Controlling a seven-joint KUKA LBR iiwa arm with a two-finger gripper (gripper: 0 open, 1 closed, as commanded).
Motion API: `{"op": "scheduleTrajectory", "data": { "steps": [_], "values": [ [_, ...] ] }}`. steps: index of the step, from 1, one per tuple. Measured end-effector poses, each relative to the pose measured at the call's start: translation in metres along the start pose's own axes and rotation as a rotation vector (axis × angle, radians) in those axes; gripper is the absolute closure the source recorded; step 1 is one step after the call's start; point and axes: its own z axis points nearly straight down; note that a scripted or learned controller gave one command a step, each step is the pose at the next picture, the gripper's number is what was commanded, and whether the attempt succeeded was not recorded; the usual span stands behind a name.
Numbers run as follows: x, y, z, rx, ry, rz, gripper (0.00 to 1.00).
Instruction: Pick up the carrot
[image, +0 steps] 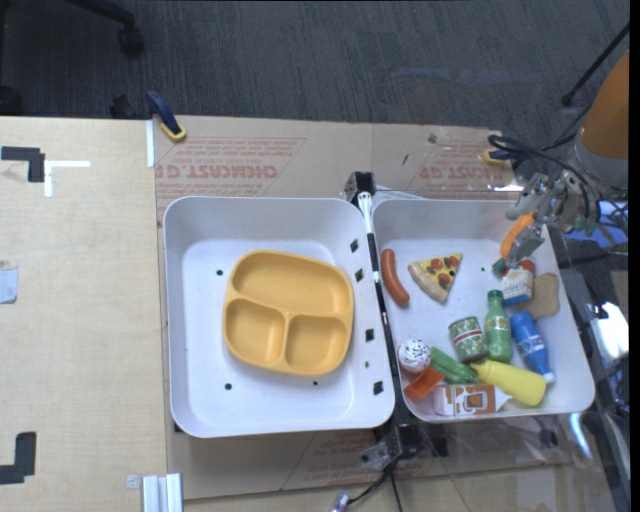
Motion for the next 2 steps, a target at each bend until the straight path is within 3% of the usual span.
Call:
{"op": "scheduleTrajectory", "data": {
  "steps": [2],
  "values": [
    [0.0000, 0.0000, 0.0000, 0.000, 0.000, 0.000, 0.00]
  ]
}}
